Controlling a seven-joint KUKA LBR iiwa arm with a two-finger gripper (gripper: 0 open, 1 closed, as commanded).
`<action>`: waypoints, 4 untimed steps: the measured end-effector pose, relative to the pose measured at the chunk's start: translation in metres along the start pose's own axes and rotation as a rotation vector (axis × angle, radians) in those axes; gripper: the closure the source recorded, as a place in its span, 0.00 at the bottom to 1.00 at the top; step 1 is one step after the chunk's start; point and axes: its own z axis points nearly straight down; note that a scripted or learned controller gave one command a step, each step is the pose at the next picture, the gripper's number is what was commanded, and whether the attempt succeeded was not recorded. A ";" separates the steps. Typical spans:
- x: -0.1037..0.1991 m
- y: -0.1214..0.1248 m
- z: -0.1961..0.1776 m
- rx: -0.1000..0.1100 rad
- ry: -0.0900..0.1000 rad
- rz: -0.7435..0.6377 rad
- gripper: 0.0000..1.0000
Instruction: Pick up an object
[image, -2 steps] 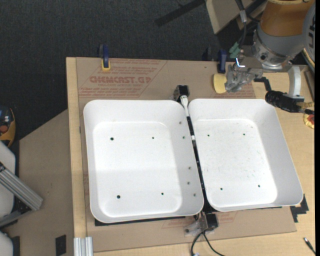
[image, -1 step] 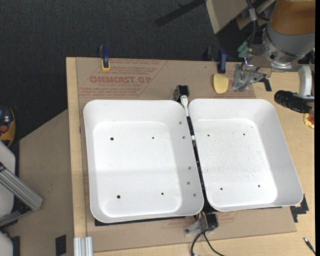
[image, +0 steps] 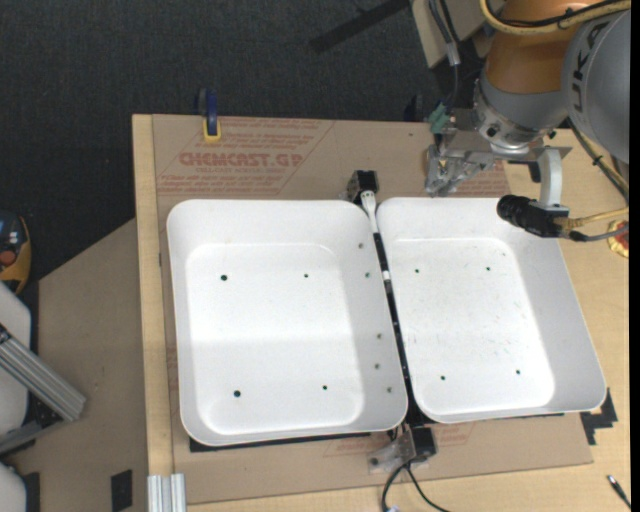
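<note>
Object for pickup: can't tell where it lies; gripper (image: 445, 176) at far edge of right bin.

Two-finger metal gripper hangs over brown printed board (image: 300, 150), just beyond far rim of right shallow white plastic bin (image: 582, 330), near the bins' shared seam. Claw state: can't tell, too small and cluttered. Orange band (image: 530, 60) of grey arm sits above it at top right. Left shallow white plastic bin (image: 182, 230) lies beside the right one, rims touching. Small black clip (image: 362, 184) at seam's far end. Blue-and-yellow clamp (image: 209, 115) on board's far-left edge.
</note>
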 end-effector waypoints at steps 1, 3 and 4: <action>0.003 -0.020 -0.026 -0.007 -0.001 0.001 1.00; -0.006 -0.049 -0.049 -0.006 -0.001 0.003 1.00; -0.010 -0.068 -0.045 -0.005 -0.001 0.003 1.00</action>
